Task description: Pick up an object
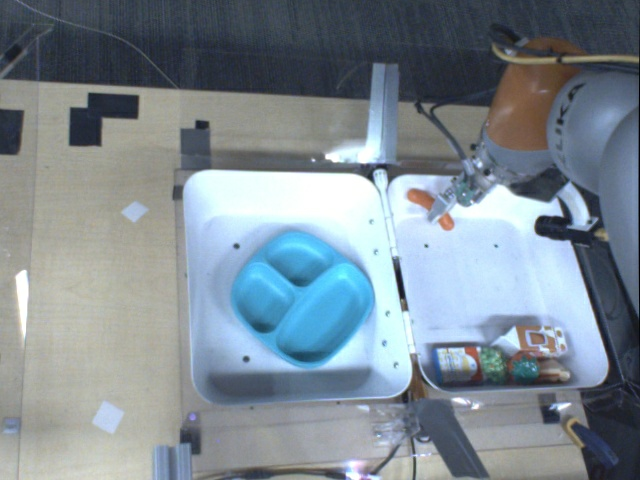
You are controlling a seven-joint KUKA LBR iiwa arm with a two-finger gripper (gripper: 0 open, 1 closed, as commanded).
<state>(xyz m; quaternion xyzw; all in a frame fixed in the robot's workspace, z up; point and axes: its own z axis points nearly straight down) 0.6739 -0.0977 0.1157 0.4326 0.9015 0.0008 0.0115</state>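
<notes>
Gripper (447, 200) over right bin (500, 268) far corner, at small orange carrot-like piece (428, 205); finger state unclear. Piece likely light, stiff, slick; grasp across narrow middle.

the jaws (447, 200) sit at the far end of the right bin (500, 278), touching an orange carrot-like piece (430, 206). a blue divided plate (302, 296) lies in the left bin (215, 268).

Claw (452, 200) low (arm from right)
</notes>
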